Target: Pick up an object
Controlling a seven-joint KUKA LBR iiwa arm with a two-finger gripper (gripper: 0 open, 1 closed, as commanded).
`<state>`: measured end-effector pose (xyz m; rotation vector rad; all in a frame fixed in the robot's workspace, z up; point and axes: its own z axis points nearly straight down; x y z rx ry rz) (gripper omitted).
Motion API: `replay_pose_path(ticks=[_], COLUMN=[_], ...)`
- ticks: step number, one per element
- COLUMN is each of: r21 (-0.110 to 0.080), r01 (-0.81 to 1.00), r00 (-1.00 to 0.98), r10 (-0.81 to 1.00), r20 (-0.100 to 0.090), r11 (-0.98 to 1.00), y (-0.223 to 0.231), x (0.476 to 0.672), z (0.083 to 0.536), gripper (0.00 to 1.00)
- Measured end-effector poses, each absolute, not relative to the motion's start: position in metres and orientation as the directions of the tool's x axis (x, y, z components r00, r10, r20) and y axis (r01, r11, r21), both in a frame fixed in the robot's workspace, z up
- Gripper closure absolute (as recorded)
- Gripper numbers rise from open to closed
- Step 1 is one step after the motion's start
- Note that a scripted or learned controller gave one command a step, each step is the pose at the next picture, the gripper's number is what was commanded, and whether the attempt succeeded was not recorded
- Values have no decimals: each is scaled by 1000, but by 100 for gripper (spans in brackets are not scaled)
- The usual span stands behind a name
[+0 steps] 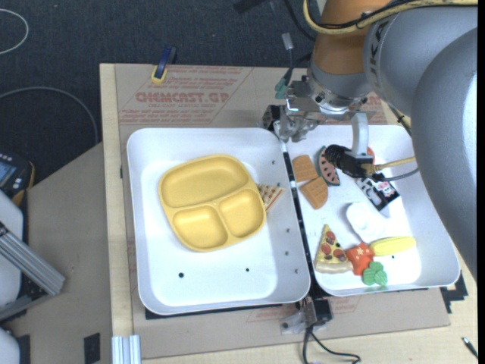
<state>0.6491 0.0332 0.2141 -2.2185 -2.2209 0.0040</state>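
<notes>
The gripper (291,127) hangs just past the far right corner of the yellow divided plate (212,202), over the seam where the left bin (151,173) meets the right bin (413,214); from this slant I cannot tell whether it is released or clenched, and I see no object gripped by it. The plate lies in the left bin; a small waffle wedge (270,196) touches its right rim. The other liftable things lie right of the plate, across the seam: two tan toast slices (314,194) nearest it, one overlapping the other; a watermelon slice (331,167) just beyond them; a white rounded piece (364,218) farther right; and, to the plate's lower right, a pizza slice (330,249) touching a red tomato (360,256), with a green piece (373,276) and a yellow piece (392,244) close by.

I judge the step to be the approach, with nothing yet lifted; the toast slices lie closest to the gripper, so they look the likeliest target. The next move calls for a short shift away from the plate's corner and toward the slices, then a descent; the slices lie flat and low, so the grasp must catch an edge; the overlap may drag both; the bin wall at the seam leaves little room on the plate's side.
</notes>
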Motion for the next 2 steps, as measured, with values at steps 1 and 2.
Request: replay_pose_path(ticks=[1,2], r21=[-2,5], r01=[1000,1000], r00=[1,-1], r10=[1000,1000], r20=[-1,0], r11=[-1,1], y=[28,34], x=[647,656], z=[215,231], gripper=[100,100])
